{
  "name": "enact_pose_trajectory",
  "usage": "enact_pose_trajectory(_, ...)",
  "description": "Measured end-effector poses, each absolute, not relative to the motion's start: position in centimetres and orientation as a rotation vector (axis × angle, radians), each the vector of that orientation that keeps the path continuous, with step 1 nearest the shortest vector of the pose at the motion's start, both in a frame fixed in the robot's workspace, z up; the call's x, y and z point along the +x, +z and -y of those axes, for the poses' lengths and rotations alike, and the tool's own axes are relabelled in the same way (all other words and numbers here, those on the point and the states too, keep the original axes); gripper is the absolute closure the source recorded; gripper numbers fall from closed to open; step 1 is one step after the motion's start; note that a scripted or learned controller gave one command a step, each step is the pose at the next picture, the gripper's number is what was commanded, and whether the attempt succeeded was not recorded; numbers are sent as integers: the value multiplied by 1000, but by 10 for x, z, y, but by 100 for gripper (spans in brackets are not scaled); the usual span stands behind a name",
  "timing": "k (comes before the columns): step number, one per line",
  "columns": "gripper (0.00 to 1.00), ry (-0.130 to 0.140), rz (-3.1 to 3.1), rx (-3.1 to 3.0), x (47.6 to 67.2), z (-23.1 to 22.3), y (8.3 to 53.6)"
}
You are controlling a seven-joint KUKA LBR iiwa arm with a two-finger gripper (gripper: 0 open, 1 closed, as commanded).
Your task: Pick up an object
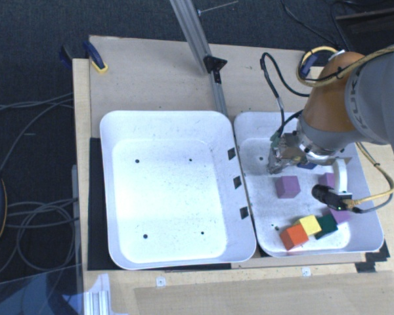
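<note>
Overhead camera view of a pale wooden tabletop (151,71) carrying two shallow white plastic bins side by side; the larger left-hand bin (118,182) lies bare-floored with a few dark specks, while the smaller right-hand bin (256,176) holds the blocks. Grey robot arm with an orange band (345,100) reaches in from the right and bends down over the right-hand bin; its metal two-finger claw (276,163) hangs low over the bin's upper middle, and whether its fingers stand apart or together cannot be made out from this angle; nothing is seen between them. Small purple cube (288,187) sits on the bin floor just below and slightly right of the claw, apart from it; a second pale purple block (327,178) lies to its right, partly hidden by the arm's white fitting. Along the bin's lower edge an orange-red block (293,236), a yellow block (309,226) and a dark green block (327,224) sit in a touching row; a slanted grey metal pole (194,31) crosses the tabletop above the bins; black cables (272,77) trail near the arm.
</note>
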State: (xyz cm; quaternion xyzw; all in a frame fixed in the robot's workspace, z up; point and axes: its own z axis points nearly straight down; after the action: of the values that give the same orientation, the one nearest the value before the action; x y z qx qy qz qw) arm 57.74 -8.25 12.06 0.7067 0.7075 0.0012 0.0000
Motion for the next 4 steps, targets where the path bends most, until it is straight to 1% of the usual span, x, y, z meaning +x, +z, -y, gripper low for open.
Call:
enact_pose_trajectory(1, 100, 6, -2218, 2219, 571, 89, 173)
enact_pose_trajectory(2, 100, 9, -2219, 2214, 578, 86, 235)
enact_pose_trajectory(3, 100, 6, -2219, 2216, 583, 88, 280)
enact_pose_trajectory(4, 100, 4, -2221, 2218, 584, 88, 298)
